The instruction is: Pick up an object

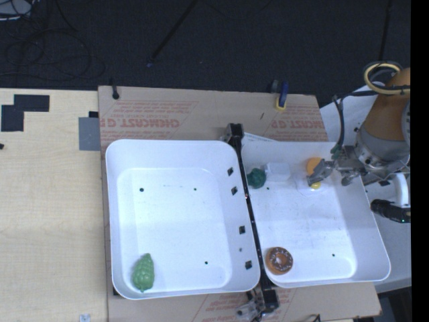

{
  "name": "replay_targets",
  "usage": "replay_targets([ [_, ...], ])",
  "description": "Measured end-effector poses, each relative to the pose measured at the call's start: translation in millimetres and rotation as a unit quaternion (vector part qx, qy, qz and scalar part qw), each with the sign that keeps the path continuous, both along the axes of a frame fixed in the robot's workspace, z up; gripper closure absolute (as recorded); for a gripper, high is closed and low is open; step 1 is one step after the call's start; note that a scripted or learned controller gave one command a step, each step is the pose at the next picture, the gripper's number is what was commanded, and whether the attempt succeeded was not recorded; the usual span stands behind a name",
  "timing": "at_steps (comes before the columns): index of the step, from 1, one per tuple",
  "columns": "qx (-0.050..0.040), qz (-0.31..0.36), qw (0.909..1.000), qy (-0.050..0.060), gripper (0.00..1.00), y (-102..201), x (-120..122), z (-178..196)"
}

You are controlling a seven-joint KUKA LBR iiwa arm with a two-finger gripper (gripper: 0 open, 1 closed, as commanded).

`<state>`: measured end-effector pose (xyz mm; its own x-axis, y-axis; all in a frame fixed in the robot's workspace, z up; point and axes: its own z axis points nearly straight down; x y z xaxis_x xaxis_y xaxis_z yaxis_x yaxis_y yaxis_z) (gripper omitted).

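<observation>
From the fixed camera above the bench, I reach in from the right over the right-hand bin (375,260), my orange-banded wrist hanging above its upper right corner. My gripper (323,172) sits low near the bin's far wall, and whether it is spread or closed I cannot tell; the dark fingers blur into the fittings behind them. Just beside the tips lies a small orange-and-yellow object (314,167), touching or nearly touching them, though nothing shows it clamped between them, so I do not count it as held. It lies a shade toward the bins' divider from my gripper, too small and rounded for a long axis to be read. Farther along that same line, close against the divider, rests a dark green lump (256,177), with a pale clear piece (277,172) between it and the orange object. A brown ring-shaped doughnut (279,260) lies well apart at the near edge. In the left-hand bin (110,200), a light green textured object (143,272) sits in the near left corner, farthest from me. The orange object looks the nearest candidate.
</observation>
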<state>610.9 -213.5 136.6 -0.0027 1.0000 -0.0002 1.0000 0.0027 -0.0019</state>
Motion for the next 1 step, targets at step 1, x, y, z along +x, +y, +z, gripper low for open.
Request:
replay_targets([
  [1, 0.0, 0.0, 1.0, 0.0, 0.0, 0.0, 0.0, 0.0],
])
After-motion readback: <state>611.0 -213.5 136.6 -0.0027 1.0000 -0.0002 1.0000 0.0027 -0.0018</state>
